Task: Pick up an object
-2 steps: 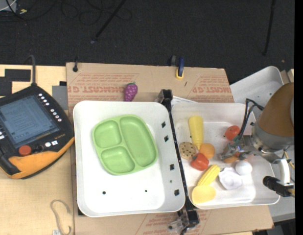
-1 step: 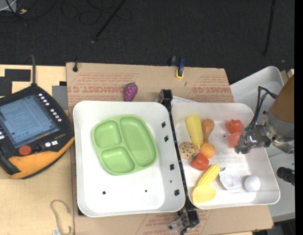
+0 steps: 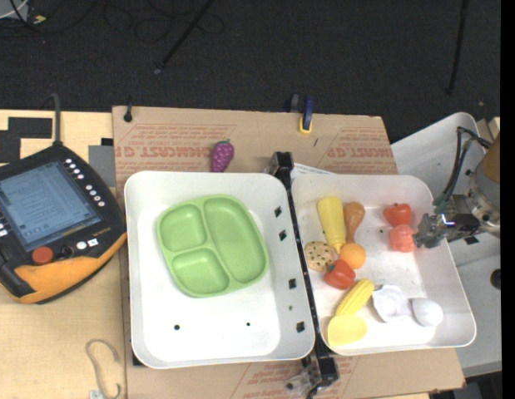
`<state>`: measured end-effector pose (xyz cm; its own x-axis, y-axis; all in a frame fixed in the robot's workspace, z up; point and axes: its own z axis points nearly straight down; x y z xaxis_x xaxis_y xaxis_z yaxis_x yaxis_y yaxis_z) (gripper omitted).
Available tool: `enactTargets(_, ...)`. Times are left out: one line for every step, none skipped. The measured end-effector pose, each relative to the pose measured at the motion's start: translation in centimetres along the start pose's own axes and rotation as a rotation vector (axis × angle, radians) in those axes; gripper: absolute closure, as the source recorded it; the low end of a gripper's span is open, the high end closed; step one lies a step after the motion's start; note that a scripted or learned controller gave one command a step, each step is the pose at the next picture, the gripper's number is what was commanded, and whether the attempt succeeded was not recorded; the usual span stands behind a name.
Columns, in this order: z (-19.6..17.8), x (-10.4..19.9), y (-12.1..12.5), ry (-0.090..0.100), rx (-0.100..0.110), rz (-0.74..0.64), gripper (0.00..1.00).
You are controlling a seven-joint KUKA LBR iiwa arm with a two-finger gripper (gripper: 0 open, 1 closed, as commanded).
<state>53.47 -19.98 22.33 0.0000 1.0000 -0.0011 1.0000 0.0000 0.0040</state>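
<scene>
The right bin (image 3: 447, 264) holds several toy foods. Among them are a yellow cylinder (image 3: 330, 219), a brown drumstick (image 3: 354, 216), a red tomato (image 3: 398, 214), a pink-red piece (image 3: 401, 238), an orange ball (image 3: 353, 254), a cookie (image 3: 319, 256), a red pepper (image 3: 339, 273), a yellow corn cob (image 3: 354, 296), a yellow wedge (image 3: 347, 331) and two white pieces (image 3: 390, 303) (image 3: 426, 312). My gripper (image 3: 427, 233) hangs at the bin's right rim, just right of the pink-red piece. Nothing is visibly held.
The left bin (image 3: 157, 322) carries a green divided plate (image 3: 211, 245). A purple grape bunch (image 3: 222, 155) lies on the cardboard behind the bins. A teach pendant (image 3: 45, 214) rests at the far left. A blue and yellow clamp (image 3: 305, 115) grips the cardboard's back edge.
</scene>
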Motion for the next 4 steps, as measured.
enactTargets(-1.1,5.4,-0.2,0.004,0.006,-0.004,1.00)
enactTargets(0.0,11.0,-1.1,0.004,0.008,-0.004,1.00)
enactTargets(-1.0,16.5,-0.7,0.004,0.006,-0.004,1.00)
enactTargets(-1.5,21.3,-1.3,0.004,0.007,-0.003,1.00)
